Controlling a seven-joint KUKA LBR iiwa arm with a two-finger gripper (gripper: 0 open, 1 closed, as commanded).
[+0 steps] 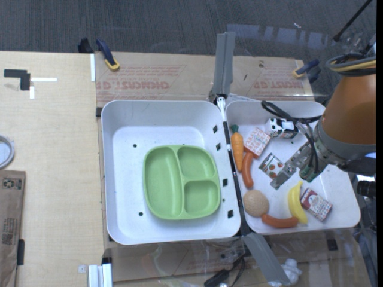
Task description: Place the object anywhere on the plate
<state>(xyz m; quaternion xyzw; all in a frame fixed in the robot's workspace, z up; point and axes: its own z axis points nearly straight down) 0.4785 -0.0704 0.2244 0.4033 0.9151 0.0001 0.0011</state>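
Note:
A light green divided plate (181, 182) lies in the left white bin (119, 160) with nothing on it. The right bin (344, 217) holds several toy foods: an orange carrot (237, 148), a red sausage (247, 171), a tan ball (256, 202), a second sausage (279, 221), a yellow banana (295, 202), a red carton (315, 203), a white-and-red packet (257, 141), a small card packet (270, 165) and a black-and-white cow (280, 126). My gripper (286, 172) hangs low over the right bin, slanting down-left, between the card packet and the banana.
The ridge where the two bins meet (230, 160) runs between the plate and the toys. The arm's orange band (353, 109) covers the right bin's far right. Clamps (108, 55) sit on the cardboard behind the bins.

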